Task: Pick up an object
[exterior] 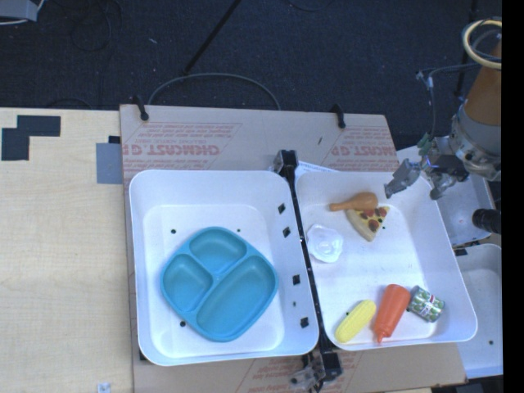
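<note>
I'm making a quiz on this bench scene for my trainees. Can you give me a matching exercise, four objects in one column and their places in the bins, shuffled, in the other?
Things:
1. blue divided plate
2. pizza slice
3. corn cob
4. small green can

Places:
A. right bin, near edge, just left of the orange carrot
B. left bin, alone in the middle
C. right bin, near right corner, right of the carrot
D. right bin, far part, beside the chicken drumstick

Pairs: 1-B, 2-D, 3-A, 4-C
</note>
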`<state>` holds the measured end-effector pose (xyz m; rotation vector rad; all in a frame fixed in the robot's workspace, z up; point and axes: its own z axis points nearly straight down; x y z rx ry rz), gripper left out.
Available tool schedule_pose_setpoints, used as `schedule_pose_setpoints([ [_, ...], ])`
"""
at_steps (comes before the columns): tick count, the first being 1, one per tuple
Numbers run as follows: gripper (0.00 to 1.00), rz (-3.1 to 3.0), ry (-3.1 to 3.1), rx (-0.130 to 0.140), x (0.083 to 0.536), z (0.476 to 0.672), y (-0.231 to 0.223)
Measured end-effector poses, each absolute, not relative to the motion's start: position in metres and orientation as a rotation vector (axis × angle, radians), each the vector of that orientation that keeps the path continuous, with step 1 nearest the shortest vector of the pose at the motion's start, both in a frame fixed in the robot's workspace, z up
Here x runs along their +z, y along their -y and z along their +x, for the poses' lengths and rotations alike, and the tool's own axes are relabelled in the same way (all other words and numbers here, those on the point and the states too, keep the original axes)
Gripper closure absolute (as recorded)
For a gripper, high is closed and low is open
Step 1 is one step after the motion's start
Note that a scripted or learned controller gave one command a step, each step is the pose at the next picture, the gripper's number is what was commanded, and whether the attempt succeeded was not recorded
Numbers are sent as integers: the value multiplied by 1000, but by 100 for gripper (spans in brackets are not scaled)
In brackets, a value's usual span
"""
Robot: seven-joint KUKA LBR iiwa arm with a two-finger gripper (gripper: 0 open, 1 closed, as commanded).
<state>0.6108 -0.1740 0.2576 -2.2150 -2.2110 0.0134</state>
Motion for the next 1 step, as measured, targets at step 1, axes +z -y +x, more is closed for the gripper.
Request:
schedule_pose_setpoints([
  [1,0,-2221,2221,1,266,613,174],
])
